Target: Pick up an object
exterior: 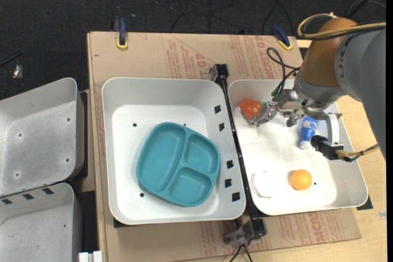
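Red object point(249, 108) in right bin point(350, 190) | pincer point(265, 115) beside it, spread open, holding nothing

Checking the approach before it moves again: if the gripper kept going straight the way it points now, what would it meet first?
Most likely the red object. The gripper reaches leftward across the right bin, and that object lies just past its tip. Depth is unclear from above, so it might pass over it and reach the bin's left wall instead.

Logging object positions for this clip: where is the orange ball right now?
The orange ball lies in the near part of the right bin, beside a white object on its left, and below the gripper.
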Motion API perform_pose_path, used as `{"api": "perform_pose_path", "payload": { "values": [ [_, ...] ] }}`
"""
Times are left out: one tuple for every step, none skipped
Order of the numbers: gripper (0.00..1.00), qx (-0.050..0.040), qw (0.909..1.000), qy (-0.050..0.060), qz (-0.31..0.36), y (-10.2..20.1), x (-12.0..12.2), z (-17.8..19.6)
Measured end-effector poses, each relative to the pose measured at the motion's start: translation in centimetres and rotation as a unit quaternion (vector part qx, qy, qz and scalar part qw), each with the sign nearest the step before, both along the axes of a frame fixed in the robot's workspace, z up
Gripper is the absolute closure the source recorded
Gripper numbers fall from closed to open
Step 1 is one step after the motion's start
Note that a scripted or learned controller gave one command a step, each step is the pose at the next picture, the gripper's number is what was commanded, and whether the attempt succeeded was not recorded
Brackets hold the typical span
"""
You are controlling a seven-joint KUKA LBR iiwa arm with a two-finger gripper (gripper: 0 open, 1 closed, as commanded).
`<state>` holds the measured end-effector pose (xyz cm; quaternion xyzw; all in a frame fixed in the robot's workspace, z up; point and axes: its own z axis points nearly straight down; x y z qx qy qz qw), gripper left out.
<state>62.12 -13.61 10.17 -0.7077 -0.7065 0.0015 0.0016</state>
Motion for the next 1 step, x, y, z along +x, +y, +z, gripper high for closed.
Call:
{"api": "perform_pose_path", "payload": {
  "values": [
    [1.00,-0.0005,1.0000,-0.003,0.000,0.03,0.18,1.39]
  ]
}}
